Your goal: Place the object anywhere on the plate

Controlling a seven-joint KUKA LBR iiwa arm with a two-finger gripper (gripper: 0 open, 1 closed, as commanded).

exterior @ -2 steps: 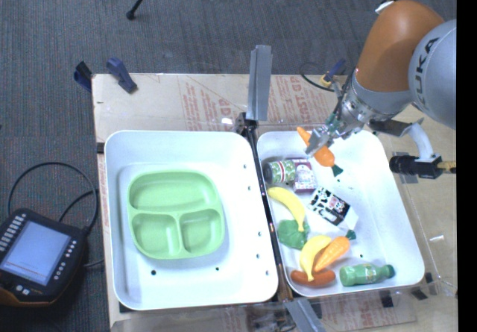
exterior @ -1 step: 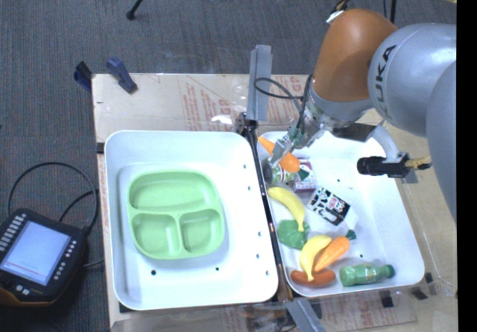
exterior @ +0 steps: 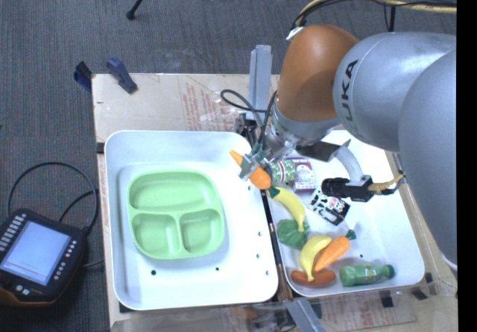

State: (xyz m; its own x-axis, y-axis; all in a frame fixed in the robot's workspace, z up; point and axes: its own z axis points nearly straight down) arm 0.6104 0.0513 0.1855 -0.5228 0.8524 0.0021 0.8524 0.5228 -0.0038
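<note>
Grey carpet lies round the bench (exterior: 149, 103), w/ a tablet-like controller (exterior: 37, 254) on the floor at lower left and two blue clips (exterior: 112, 73) near the bench's far left corner. Two white bins sit side by side: left bin (exterior: 149, 145), right bin (exterior: 399, 237).

Left bin holds one green plate (exterior: 177, 214) w/ three compartments, one long at the top and two smaller below.

Task thing is a toy carrot (exterior: 253, 171), orange. It sits up at the tool (exterior: 258, 159), over the seam between the bins, just right of the plate's upper right corner and apart from the plate. Long axis runs diagonal: narrow tip points up-left, fat end down-right.

Right bin count: 2 bananas, one upper (exterior: 289, 202) and one lower (exterior: 311, 251); 1 more carrot (exterior: 334, 250) w/ green top; 1 green bottle (exterior: 365, 274) lying on its side; 1 green leafy piece (exterior: 291, 233); 1 small can (exterior: 285, 171); 1 small box (exterior: 303, 175); 1 black-and-white piece (exterior: 329, 205); 1 red-orange piece (exterior: 305, 277) at the near edge.

Arm (exterior: 387, 92) reaches in from the right, orange band (exterior: 317, 73) above the wrist. Tool's tips are at the carrot, touching it; carrot seems pinched between them, narrowly parted to its width.
</note>
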